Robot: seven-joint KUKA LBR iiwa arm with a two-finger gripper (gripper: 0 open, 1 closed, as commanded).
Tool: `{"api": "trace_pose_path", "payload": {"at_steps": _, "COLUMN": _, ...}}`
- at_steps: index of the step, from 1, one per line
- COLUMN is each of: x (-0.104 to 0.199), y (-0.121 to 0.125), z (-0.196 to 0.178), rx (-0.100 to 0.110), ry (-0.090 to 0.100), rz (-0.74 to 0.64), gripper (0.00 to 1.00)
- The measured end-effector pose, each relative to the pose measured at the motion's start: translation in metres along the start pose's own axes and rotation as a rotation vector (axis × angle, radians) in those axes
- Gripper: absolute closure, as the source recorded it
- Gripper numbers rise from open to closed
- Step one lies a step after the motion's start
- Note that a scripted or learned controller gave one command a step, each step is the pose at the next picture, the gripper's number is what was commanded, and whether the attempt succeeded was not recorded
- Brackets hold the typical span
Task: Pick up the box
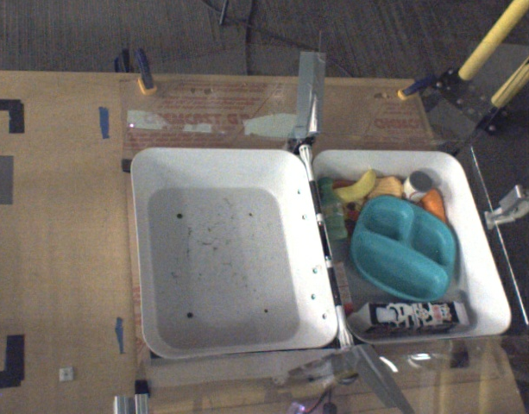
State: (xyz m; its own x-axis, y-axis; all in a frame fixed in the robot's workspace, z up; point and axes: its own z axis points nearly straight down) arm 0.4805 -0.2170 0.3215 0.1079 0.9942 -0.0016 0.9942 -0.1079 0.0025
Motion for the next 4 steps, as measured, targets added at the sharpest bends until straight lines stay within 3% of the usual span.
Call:
{"api": "trace_pose_path", "payload": {"at_steps": 1, "x": 0.047, "y": 0.016, "z": -0.016, "rx": 0.0, "ry": -0.001, "rz": 0.236, "gripper": 0.0}}
{"api": "trace_pose_path", "payload": {"at_steps": 2, "x": 0.056, "y": 0.04, "z": -0.032, "rx": 0.0, "ry": 0.0, "rz": 0.304, "gripper": 0.0}}
{"api": "trace_pose_path", "payload": {"at_steps": 3, "x": 0.057, "y": 0.041, "z": -0.042, "rx": -0.002, "ry": -0.002, "rz": 0.301, "gripper": 1.0}}
{"api": "trace_pose_path", "payload": {"at_steps": 4, "x": 0.057, "y": 0.041, "z": -0.042, "rx": -0.002, "ry": -0.002, "rz": 0.301, "gripper": 0.0}}
